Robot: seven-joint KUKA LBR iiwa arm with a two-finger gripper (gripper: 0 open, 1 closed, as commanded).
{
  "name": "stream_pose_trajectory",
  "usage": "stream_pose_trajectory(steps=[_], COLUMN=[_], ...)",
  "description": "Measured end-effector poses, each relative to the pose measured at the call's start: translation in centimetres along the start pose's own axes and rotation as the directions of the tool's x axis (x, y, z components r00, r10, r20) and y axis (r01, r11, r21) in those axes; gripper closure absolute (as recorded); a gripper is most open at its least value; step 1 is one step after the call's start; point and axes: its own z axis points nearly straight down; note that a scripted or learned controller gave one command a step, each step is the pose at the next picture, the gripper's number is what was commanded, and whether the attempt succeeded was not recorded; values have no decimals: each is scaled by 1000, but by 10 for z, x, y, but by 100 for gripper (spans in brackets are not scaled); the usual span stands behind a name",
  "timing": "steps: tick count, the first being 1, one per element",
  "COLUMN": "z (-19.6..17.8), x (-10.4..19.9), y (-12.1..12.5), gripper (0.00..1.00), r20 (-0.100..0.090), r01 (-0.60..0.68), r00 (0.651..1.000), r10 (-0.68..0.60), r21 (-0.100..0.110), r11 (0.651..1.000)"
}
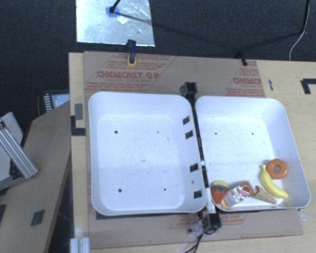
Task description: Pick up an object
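Observation:
Along the near edge of the right bin (237,112) lie several small items. A yellow banana (271,184) lies at the near right, with an orange ring-shaped doughnut (277,168) just behind it. A brown cone-like piece (263,195) sits beside the banana. A white and red packet (239,193) lies left of that, and a red-orange round fruit (219,190) sits in the near left corner.
The left bin (139,109) stands beside the right one, joined by a black hinge strip (196,152). Both rest on a cardboard sheet (163,73) on the bench. A shiny metal plate (115,13) lies at the back, and an aluminium frame (10,146) stands at the left.

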Motion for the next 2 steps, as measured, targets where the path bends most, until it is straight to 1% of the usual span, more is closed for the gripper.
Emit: stream_pose_trajectory(steps=[1, 2], z=[0, 0], x=[17, 47], y=[7, 22], gripper=[100, 100], r20=[-1, -1], r01=[0, 1], r00=[1000, 1000], r10=[0, -1], r21=[0, 0], r11=[1000, 1000])
